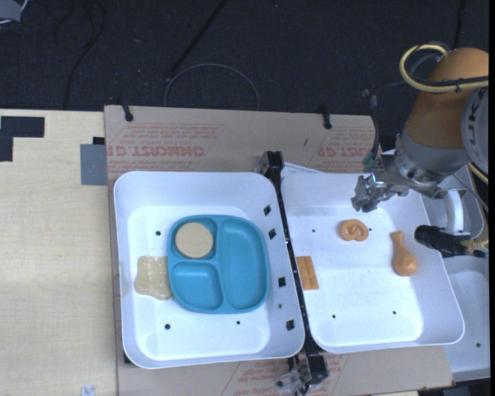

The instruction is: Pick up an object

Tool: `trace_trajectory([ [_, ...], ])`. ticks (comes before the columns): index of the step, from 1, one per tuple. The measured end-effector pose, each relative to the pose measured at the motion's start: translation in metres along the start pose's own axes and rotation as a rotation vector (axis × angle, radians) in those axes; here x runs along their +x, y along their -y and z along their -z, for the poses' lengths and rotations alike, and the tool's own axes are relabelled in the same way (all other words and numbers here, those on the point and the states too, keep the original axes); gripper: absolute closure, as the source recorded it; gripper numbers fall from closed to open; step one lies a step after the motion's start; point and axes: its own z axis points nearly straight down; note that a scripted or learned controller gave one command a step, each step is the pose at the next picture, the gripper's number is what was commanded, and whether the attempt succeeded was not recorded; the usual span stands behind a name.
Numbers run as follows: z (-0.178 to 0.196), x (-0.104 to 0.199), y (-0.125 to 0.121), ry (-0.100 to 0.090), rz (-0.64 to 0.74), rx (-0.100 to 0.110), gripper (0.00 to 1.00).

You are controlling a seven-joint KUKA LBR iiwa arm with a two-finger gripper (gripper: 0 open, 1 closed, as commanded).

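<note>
In the right bin (371, 324) lie a tan pretzel-shaped piece (353, 230), an orange drumstick-shaped piece (403, 254) and a flat orange card (306, 272) near the bin's left wall. My gripper (368, 195) hangs over the bin's back part, just above and behind the pretzel piece, with nothing seen between its fingers. The left bin (140, 200) holds a blue divided tray (219, 264) with a round tan cookie (193, 239) in its upper-left compartment. A pale yellow slab (153, 277) lies beside the tray's left edge.
A cardboard sheet (231, 139) lies under both bins. The dividing rims (282, 246) of the two bins meet in the middle. The arm's orange and grey body (445, 114) stands over the right bin's back right corner.
</note>
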Motion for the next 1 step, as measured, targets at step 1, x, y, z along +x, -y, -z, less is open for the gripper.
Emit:
trace_trajectory([
  [1, 0.0533, -0.0012, -0.0009, 0.001, -0.001, 0.000, 1.00],
])
